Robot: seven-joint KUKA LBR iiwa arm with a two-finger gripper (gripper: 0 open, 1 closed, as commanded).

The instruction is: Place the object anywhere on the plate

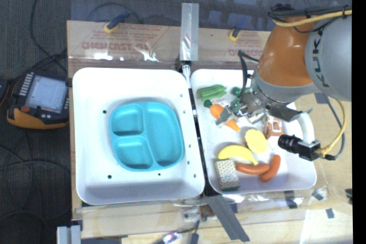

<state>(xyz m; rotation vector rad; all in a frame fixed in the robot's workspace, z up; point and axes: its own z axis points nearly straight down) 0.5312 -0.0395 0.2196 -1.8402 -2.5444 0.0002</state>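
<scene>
In the camera view, the gripper [237, 108] hangs low over the right bin [306, 177], among crowded toy food: an orange carrot [220, 114] just beside it, a green pepper [210, 91] and a yellow banana [233, 152] near. I cannot tell how the jaws stand. The teal plate [146, 134] sits in the left bin [86, 123], well apart. The likely risk: with pieces packed so close, the jaws may nudge neighbours or close on nothing.
</scene>
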